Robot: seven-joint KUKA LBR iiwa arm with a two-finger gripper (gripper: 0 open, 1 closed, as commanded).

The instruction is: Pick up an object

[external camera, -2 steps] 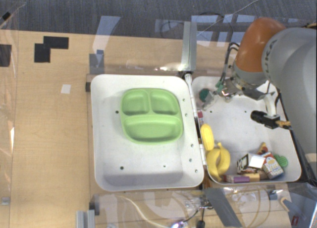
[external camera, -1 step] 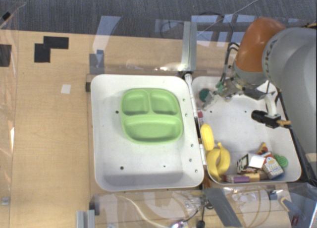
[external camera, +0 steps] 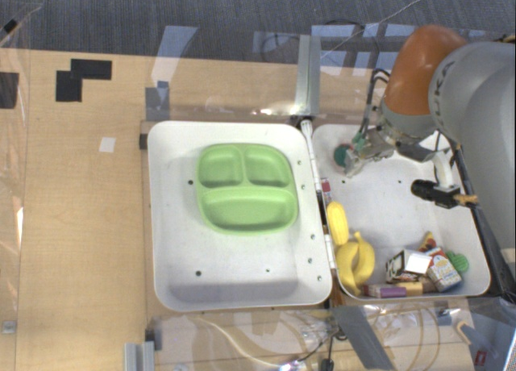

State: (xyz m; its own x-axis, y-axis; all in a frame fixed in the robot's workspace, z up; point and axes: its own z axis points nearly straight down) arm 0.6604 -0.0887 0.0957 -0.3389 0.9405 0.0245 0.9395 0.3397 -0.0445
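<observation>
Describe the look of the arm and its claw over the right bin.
The arm is bulky and rounded, with smooth light grey casings and an orange band above the wrist. Its claw is a small metallic assembly with pale and greenish parts. Thin dark cables run down alongside the wrist toward it.

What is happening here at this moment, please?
A grey robot arm with an orange band reaches over the right bin from the right. Its gripper is low near the bin's far left corner, at a small teal object; whether it holds it cannot be seen. Bananas lie along the bin's left side, and small packages sit at the near edge. The left bin holds a green divided plate, untouched.
</observation>
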